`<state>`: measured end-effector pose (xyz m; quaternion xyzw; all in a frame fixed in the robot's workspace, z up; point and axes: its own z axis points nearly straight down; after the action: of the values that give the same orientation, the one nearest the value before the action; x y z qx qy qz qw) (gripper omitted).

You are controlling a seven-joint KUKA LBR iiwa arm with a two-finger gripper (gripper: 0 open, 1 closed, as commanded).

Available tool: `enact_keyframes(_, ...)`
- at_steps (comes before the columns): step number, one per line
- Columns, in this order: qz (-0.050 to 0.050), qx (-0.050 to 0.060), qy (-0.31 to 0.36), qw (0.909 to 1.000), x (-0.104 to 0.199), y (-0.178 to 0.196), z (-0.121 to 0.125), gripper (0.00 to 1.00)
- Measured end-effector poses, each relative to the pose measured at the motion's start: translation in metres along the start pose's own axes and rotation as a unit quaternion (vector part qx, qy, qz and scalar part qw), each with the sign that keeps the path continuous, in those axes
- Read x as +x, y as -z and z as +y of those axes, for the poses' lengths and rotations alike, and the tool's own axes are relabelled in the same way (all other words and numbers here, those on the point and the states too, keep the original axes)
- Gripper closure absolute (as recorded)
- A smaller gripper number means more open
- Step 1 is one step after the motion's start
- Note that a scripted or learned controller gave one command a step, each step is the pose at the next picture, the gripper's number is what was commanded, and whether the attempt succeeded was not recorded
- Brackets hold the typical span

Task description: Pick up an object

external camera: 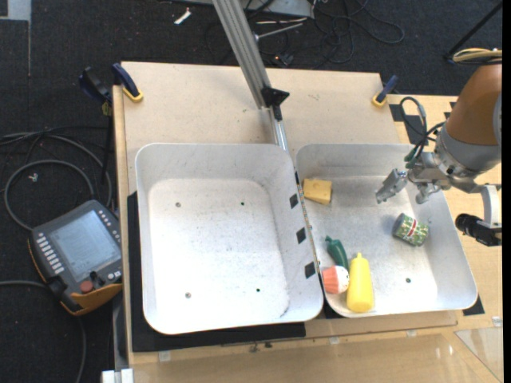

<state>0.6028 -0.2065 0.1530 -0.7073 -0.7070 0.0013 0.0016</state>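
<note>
The green-and-white can lies on its side on the floor of the right bin, just below the jaws and slightly toward the arm's side, apart from them. The jaws hang over the upper part of that bin with nothing between them; one finger juts out to the left and the other points down, so they stand spread apart. Well to the left of the jaws, at about the same height in the view, a yellow cheese-like block sits near the bin's left wall. Farther down and to the left of the jaws lie a green toy vegetable, a small red-and-white ball-like toy and a yellow bottle, the last two touching. Beyond them, far left of the jaws, the left bin rests on the wooden worktop. A slanted metal pole crosses the worktop above the bins.
</note>
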Motion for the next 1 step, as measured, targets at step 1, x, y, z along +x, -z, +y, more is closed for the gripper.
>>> enact_keyframes(1,0.0,0.0,0.0,1.0,0.0009,-0.0538,-0.0007,0.0)
